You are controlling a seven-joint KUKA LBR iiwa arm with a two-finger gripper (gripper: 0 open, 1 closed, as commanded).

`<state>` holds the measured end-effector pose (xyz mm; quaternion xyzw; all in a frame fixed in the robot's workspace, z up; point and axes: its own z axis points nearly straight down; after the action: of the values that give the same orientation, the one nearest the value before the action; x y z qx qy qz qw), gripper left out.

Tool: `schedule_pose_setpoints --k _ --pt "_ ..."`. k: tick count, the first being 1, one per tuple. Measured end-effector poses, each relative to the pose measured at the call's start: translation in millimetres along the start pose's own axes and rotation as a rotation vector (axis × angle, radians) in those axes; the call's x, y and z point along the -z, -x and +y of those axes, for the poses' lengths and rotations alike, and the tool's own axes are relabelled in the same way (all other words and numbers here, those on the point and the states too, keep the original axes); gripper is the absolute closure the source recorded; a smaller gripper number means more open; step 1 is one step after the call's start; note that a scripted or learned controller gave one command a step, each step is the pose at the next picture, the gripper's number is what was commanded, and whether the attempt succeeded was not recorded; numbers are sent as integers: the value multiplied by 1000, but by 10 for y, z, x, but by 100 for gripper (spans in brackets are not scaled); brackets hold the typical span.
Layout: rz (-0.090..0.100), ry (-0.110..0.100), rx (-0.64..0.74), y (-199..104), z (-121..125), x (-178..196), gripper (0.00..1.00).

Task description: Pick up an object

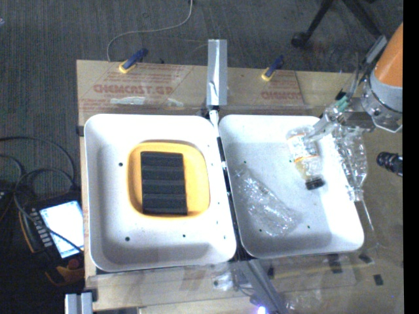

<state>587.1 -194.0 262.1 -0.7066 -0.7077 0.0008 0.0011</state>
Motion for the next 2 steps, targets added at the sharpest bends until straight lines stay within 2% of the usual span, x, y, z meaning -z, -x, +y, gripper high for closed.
schedule_pose_setpoints --k 1,2 --pt "-2 -1 158 299 310 -1103 0" --pt "-2 14 257 257 469 -1544 0"
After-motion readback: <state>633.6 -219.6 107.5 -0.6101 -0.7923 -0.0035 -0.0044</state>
